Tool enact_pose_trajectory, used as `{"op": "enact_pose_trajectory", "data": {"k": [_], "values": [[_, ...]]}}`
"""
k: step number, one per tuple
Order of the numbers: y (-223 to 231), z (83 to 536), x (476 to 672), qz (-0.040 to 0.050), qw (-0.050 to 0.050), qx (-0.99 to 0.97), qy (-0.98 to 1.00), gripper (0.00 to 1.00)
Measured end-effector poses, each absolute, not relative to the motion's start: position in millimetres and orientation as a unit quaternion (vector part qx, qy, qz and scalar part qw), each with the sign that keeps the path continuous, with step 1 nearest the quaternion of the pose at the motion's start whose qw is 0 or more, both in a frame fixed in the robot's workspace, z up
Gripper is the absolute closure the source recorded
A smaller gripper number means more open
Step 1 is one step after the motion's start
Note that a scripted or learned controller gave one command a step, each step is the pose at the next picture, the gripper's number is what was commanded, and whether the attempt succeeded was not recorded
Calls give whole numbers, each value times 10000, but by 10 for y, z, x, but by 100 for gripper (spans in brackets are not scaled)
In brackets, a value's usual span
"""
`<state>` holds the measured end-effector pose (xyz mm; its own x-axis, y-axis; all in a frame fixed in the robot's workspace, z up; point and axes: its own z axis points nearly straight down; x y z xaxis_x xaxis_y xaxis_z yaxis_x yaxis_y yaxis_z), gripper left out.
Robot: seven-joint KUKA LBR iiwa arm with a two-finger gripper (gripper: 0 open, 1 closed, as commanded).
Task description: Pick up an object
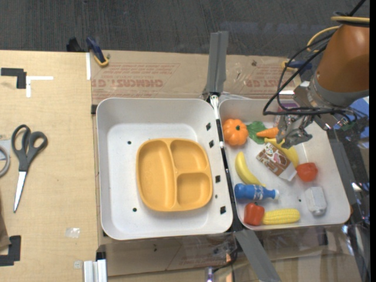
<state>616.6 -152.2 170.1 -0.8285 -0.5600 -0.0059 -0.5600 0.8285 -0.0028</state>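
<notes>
My gripper (294,136) hangs over the back of the right bin (338,157), its fingers open with nothing between them. Just left of it lie a small carrot (268,133) and a green leafy piece (256,128). Below it are a brown snack packet (274,159) and a yellow piece (289,153). Also in this bin are an orange pumpkin (235,132), a banana (245,169), a red fruit (306,171), a blue bottle (254,192), a corn cob (281,217), a red item (254,214) and a grey-white block (315,200).
The left bin (111,157) holds a yellow divided plate (175,174). Scissors (23,157) lie on the wooden bench at the far left. A blue clamp (97,50) sits behind the left bin. Cables trail from the arm above the right bin's back edge.
</notes>
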Motion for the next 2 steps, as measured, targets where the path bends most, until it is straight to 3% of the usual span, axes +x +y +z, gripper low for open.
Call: {"op": "enact_pose_trajectory", "data": {"k": [1, 2], "values": [[-1176, 928, 5499, 2, 15, -2468, 9691, 100], [-1179, 931, 5501, -1, 18, -2466, 9691, 0]]}}
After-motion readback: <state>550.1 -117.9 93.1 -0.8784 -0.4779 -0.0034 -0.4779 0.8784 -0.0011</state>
